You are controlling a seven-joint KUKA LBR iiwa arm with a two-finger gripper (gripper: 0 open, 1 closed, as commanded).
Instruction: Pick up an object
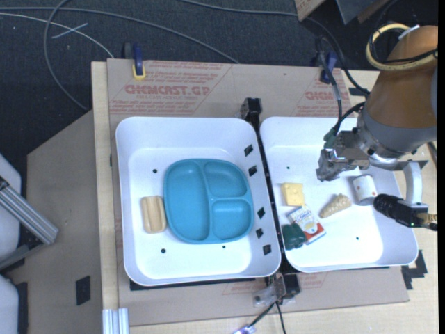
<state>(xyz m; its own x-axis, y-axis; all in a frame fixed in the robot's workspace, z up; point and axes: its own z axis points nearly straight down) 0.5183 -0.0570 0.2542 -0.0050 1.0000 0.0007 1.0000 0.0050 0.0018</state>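
My tool (332,164) hangs over the upper part of the right bin (306,129), and from this slanted view I cannot tell how it is set; nothing visibly sits in it. The pickable things lie in a loose cluster toward five to seven o'clock from it. Nearest is the yellow block (293,193), at about seven o'clock, lying flat and roughly square, with bare bin floor on its upper and left sides. The tan wedge (335,204) lies almost straight at six o'clock, its long axis running from eight to two o'clock. Just beside it, further toward seven, the red-and-white packet (306,221) touches or nearly touches a dark green piece (292,237) near the bin's lower left wall. A small white cylinder (362,186) sits at about four o'clock, close under my wrist.

I judge the yellow block the easiest target: it stands apart from the rest. The packet and green piece crowd the wall. The left bin (132,145) holds a blue divided plate (207,199) and a tan block (153,213).
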